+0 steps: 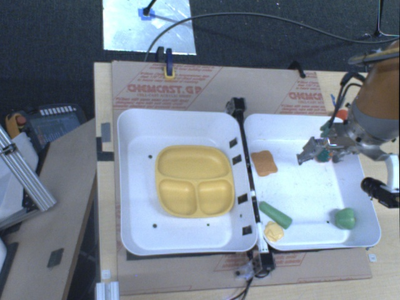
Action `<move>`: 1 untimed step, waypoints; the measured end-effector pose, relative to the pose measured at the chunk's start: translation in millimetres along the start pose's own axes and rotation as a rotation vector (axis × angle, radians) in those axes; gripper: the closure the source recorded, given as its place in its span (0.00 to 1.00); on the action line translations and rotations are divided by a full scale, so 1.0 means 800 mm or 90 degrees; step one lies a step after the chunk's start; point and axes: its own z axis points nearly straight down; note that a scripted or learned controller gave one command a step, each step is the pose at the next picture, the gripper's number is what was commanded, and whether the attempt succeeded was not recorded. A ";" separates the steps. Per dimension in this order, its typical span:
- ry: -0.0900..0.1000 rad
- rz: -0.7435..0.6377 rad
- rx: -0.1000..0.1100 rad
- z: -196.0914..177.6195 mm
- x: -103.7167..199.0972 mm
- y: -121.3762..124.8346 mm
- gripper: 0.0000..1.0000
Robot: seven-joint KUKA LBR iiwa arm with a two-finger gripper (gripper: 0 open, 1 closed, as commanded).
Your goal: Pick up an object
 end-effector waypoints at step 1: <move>-0.001 -0.002 -0.008 -0.009 0.000 0.003 0.00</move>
